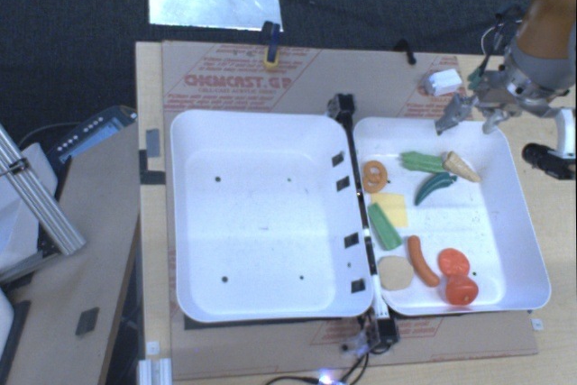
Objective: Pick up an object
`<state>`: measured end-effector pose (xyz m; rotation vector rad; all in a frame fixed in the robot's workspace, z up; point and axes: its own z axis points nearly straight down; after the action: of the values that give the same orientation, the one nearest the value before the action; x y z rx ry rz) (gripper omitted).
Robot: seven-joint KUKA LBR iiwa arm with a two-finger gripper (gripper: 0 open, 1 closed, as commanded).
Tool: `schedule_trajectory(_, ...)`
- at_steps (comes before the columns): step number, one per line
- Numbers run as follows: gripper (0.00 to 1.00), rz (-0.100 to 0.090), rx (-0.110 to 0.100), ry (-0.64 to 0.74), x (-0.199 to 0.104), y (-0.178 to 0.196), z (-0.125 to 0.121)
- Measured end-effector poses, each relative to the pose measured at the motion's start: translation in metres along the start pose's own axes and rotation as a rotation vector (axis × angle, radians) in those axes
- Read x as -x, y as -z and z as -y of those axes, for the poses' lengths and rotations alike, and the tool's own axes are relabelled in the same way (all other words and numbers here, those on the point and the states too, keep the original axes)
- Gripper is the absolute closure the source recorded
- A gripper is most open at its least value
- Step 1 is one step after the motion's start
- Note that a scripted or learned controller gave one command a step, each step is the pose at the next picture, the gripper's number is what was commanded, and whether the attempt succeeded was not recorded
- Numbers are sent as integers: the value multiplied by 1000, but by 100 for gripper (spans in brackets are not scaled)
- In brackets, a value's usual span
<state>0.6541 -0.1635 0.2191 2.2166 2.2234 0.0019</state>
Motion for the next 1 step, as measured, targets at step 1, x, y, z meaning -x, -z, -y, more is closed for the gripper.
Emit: schedule_trajectory(1, 0, -3, -14, -5, 23, -122, 55)
